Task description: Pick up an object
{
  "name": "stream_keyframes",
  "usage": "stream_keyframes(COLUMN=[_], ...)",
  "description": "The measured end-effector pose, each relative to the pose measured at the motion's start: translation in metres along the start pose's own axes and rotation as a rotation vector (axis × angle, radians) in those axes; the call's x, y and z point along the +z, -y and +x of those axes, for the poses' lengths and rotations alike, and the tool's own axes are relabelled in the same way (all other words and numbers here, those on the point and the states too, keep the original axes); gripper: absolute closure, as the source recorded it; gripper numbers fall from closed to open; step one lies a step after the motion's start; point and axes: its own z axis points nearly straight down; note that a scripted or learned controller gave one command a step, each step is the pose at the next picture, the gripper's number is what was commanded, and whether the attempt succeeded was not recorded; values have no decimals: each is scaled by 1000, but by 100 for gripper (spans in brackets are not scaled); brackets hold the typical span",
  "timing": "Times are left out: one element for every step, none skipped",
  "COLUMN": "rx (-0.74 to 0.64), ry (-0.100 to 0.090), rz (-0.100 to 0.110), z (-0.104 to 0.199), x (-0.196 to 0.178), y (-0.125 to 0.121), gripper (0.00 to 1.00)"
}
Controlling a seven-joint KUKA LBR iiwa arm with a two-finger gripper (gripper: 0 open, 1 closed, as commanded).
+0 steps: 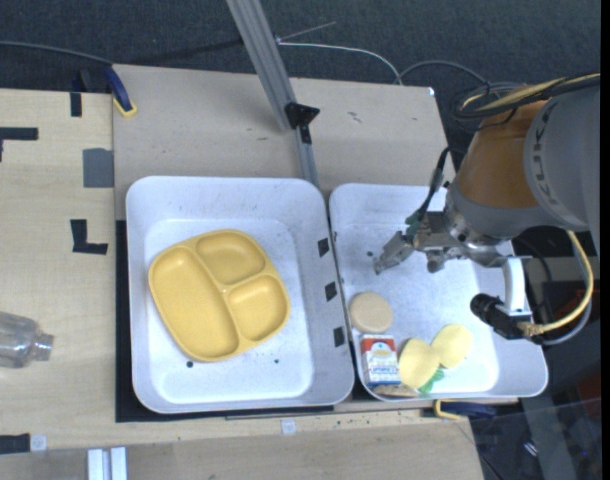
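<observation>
Objects for the pick all sit in the right bin (pixel 350 218), bunched at its near end, clear of the gripper (pixel 403 251). Fingers are spread apart with nothing between them, tips hanging over bare bin floor in the upper-middle of that bin. Can't tell whether the tips touch the floor.

Behind the fingers: grey wrist, then the orange band (pixel 500 163) and the grey arm (pixel 575 148), which is cut off by the frame's right side. Black and yellow cables loop round the wrist; a black fitting (pixel 493 313) hangs just below it over the bin's right part.

Surface: light wooden bench (pixel 45 258) with black tape marks on its left part, dark carpet beyond its far edge. A grey metal rail (pixel 265 53) slants in from the top to the gap between the bins. A clear plastic bottle (pixel 15 338) lies on its side at the left, partly cut off.

Right bin contents: round tan disc (pixel 371 312), just below it a small red-and-white carton (pixel 381 358), beside that two pale yellow lemon-like pieces (pixel 435 356) touching each other. Something green pokes out under them, too small to identify. The carton's print is unreadable.

Left bin (pixel 145 208): one yellow three-compartment plate (pixel 218 293), lying flat, turned at an angle.
</observation>
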Motion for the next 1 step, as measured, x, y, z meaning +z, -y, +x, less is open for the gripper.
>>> stream_keyframes(rx=[-5], ry=[-3], rz=[7], z=[77], x=[-15], y=[40], gripper=[0])
